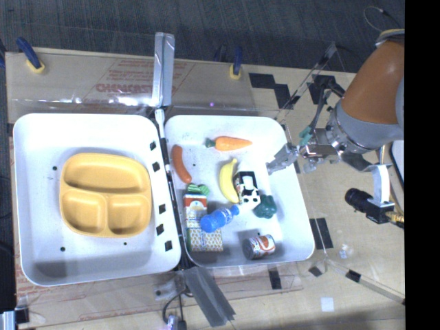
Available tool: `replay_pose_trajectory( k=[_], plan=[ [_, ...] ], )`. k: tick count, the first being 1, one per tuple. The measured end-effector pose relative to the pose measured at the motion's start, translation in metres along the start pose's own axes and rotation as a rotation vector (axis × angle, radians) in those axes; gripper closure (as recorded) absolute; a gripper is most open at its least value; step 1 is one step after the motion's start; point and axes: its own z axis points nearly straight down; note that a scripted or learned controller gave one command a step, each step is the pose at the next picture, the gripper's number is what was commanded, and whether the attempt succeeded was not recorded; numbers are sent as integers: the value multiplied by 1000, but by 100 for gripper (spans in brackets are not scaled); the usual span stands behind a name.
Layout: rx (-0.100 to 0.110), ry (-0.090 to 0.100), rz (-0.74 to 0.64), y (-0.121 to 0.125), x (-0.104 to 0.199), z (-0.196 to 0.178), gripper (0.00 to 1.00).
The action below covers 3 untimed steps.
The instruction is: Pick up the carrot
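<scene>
The carrot [230, 143] is orange with a green top and lies flat near the back of the right bin [295, 205], its tip pointing right. My gripper [278, 161] hovers at that bin's right rim, a short way to the right of the carrot and slightly nearer the front, apart from it. The grey arm with its orange band [375, 81] reaches in behind it from the right.
The right bin also holds a red sausage [181, 163], a banana [228, 179], a black-and-white cow toy [246, 188], a teal object [265, 206], a blue bottle [218, 218], a small carton [196, 199] and a can [259, 245]. A yellow divided tray [106, 192] lies in the left bin [27, 253].
</scene>
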Motion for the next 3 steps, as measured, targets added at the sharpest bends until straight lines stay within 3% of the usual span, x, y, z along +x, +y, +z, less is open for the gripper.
replay_pose_trajectory(
  k=[1, 2, 3],
  plan=[
    [-3, -1, -62, 51, -15, 14, 0],
    [-1, -1, -98, 112, 11, 94, 0],
    [2, -1, -62, 136, 37, 183, 0]
  ],
)
